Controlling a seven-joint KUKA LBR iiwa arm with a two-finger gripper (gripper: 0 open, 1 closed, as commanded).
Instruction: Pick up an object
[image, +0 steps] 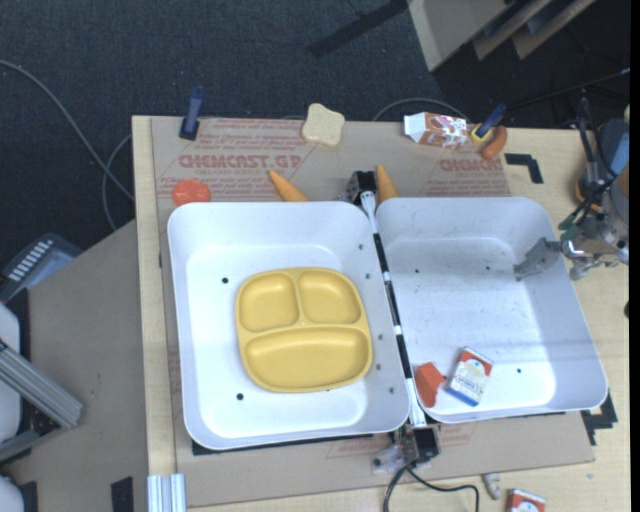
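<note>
The right bin (500, 225) holds a small white, blue and orange carton (469, 377) near its front edge. An orange wedge-shaped piece (428, 383) lies just left of the carton, against the bin's left wall. My gripper (540, 258) reaches in over the bin's right rim, near the far right side. It is well behind and to the right of the carton, and I see nothing in it. In the left bin (200, 240), a yellow divided plate (302, 328) lies flat in the middle.
Outside the bins, on the back of the bench, lie a toy bread slice (322, 123), a small milk carton (437, 129), a carrot (287, 187) and an orange disc (190, 192). Blue clamps (190, 112) grip the board's back edge.
</note>
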